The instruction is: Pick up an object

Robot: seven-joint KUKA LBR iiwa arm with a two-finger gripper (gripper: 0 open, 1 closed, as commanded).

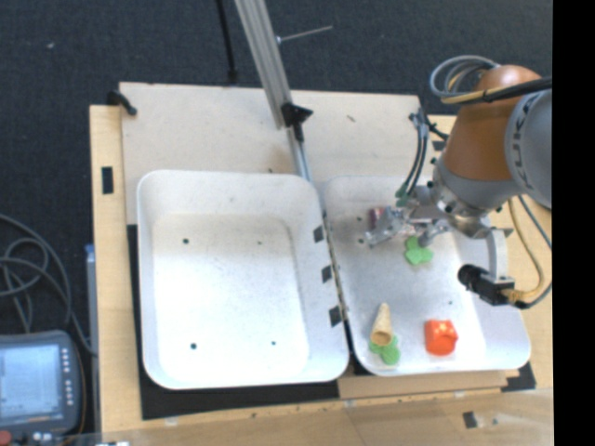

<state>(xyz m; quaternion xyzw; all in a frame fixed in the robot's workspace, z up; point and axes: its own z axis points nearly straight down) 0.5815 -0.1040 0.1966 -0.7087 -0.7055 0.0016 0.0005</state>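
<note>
Overhead view of the desk [223, 128] with the pick not yet accomplished: the gripper [395, 226] hung low over the far part of the right bin [507, 351], just left of a small green piece [418, 254], and nothing could be seen between its jaws, whose released or clenched state could not be told from this angle. All candidate objects lay on the bin floor: the green piece beside the gripper, and, near the front rim, a tan cone [382, 323] touching a second green piece [389, 350] and an orange-red block [441, 336]. Judged from this, the descent, closure and lift onto a chosen object all remained to be done.
</note>
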